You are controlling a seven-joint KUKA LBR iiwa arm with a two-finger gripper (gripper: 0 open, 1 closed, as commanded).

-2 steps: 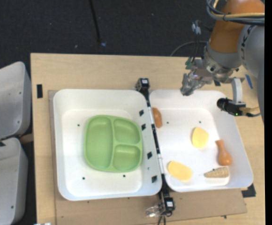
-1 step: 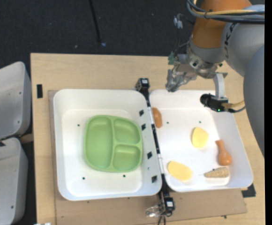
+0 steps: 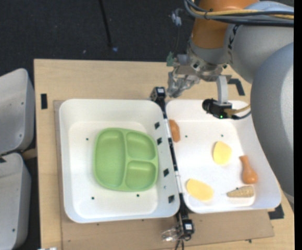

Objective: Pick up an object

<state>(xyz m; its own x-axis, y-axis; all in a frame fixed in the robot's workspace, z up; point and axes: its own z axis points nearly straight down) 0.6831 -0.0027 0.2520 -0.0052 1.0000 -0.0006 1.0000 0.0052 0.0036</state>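
Note:
My gripper (image 3: 179, 87) hangs above the far edge of the bench, over the back corner where the two bins meet. In the right bin (image 3: 203, 117) lie a small orange sausage-shaped piece (image 3: 175, 130) against the left wall, a yellow round piece (image 3: 222, 152), a second yellow piece (image 3: 199, 189), an orange drumstick-shaped piece (image 3: 248, 171) and a tan bread-like piece (image 3: 241, 192). The sausage-shaped piece is nearest the gripper, a little below it in the view. I see nothing in the gripper.
A green divided plate (image 3: 126, 159) lies in the middle of the left bin (image 3: 73, 139). The ridge between the bins (image 3: 167, 155) carries small black clips. The arm's bulk covers the right side of the view.

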